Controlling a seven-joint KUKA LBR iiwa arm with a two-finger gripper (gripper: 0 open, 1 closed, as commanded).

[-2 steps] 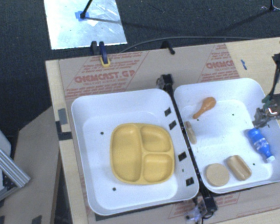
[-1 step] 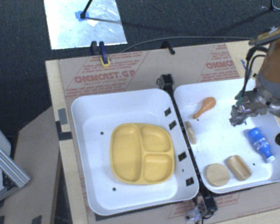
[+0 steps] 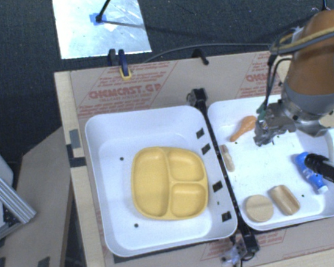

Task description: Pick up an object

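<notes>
My gripper [image 3: 267, 134] hangs low over the back part of the right bin [image 3: 265, 171]. Just to its left lies an orange carrot-shaped piece [image 3: 243, 128], close to the gripper tip. A thin tan stick [image 3: 226, 157] rests along this bin's left wall. At the front of the bin a round tan disc [image 3: 259, 207] and a brown bread-like piece [image 3: 283, 199] lie side by side. A blue object [image 3: 306, 166] sits at the right side of the bin. Nothing can be seen held in the gripper.
The left bin [image 3: 113, 168] holds a yellow plate with three compartments [image 3: 168, 182]. A black divider with clips [image 3: 218, 166] runs between the bins. The grey and orange arm [image 3: 318, 71] overhangs the right bin's back right corner.
</notes>
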